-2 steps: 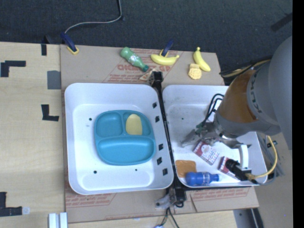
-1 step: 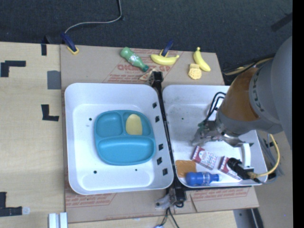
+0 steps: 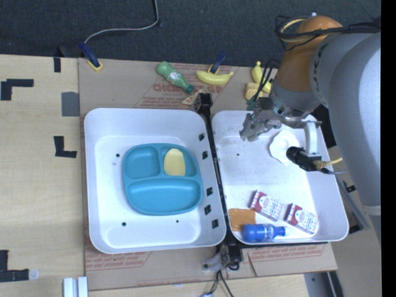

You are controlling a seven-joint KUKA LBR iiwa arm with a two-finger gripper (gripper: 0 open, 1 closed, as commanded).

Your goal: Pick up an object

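Gripper [image 3: 253, 129] is seen over the right bin's [image 3: 337, 218] far edge. Nothing apparently held; jaw state can't be told. Blue bottle [image 3: 262, 232] lies at the near edge.

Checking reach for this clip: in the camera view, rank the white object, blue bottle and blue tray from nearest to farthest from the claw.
From the claw:
1. White object, right bin, just beside it.
2. Blue bottle, right bin's near edge.
3. Blue tray, left bin.

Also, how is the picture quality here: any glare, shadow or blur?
Camera view: light is even and soft; the white bins look bright, slightly washed out near the rims; faint shadow lies under the blue tray; the gripper looks a little soft; the small cartons have unreadable print.
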